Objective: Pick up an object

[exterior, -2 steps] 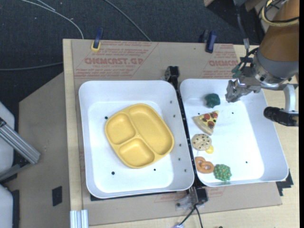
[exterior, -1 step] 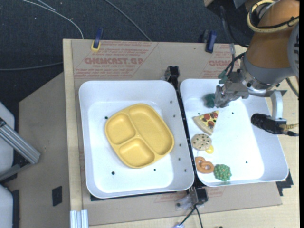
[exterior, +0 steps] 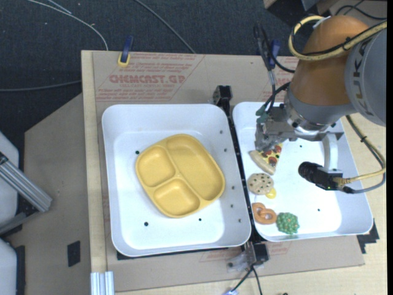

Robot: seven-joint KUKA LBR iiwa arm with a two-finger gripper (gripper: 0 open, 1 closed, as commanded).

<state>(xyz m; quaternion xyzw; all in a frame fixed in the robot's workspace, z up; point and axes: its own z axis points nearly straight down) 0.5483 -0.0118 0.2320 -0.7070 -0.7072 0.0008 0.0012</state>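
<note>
My gripper [exterior: 268, 145] hangs low over the left part of the right bin [exterior: 350, 217], right above a pizza slice toy [exterior: 267, 160] and touching or nearly touching its upper end. A round cookie [exterior: 260, 182] lies just below the slice. Beside the cookie sits a small yellow piece [exterior: 271, 193]. Further down are a pretzel [exterior: 264, 213] and a green broccoli toy [exterior: 287, 222]. Nothing shows lifted between the fingers.
The left bin [exterior: 123, 128] holds a yellow divided plate [exterior: 179, 174] in its middle. A black divider runs between the two bins. The arm's grey and orange body covers the upper right part of the right bin.
</note>
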